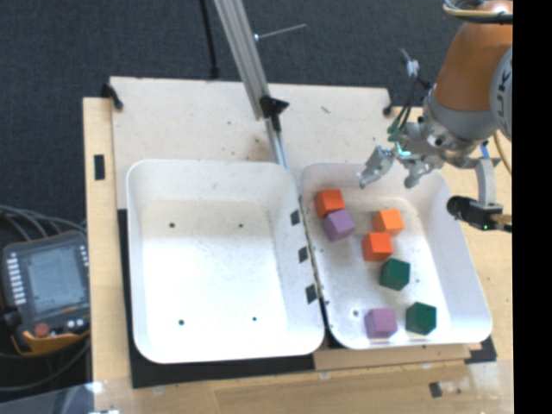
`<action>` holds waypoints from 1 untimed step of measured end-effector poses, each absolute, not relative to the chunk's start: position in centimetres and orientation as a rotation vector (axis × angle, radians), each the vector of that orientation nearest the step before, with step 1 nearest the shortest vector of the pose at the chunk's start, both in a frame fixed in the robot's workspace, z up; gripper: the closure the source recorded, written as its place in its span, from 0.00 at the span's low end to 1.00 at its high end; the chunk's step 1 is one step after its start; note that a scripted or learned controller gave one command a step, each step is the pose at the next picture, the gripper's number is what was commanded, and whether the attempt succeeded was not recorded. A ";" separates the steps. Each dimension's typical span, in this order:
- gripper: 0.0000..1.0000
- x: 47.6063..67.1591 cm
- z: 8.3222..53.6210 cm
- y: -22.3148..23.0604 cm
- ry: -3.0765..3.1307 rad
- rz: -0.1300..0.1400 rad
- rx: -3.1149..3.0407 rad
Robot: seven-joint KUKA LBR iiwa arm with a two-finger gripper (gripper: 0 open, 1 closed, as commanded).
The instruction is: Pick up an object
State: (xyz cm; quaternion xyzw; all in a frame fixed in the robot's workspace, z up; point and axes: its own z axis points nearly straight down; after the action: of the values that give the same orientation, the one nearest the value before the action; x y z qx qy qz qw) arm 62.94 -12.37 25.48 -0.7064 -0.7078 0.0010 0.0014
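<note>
Two shallow white bins with rounded corners sit side by side on the pale bench (198,115): the left bin (142,231) shows only its speckled floor, while the right bin (457,257) holds seven small matte cubes. From its left they are an orange cube (329,202) touching a purple cube (339,223), a purple cube (379,322), two orange cubes (378,246) (389,221), and two dark green cubes (395,274) (422,317). Above the bin's far rim the metallic gripper (393,170) hangs with fingers spread apart and nothing between them.
</note>
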 end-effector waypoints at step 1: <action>0.00 63.0 25.7 -12.4 -2.225 -0.001 -2.219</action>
State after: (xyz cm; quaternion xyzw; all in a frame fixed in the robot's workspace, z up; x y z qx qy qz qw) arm 63.01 -12.38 25.73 -0.7061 -0.7081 -0.0002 -0.0004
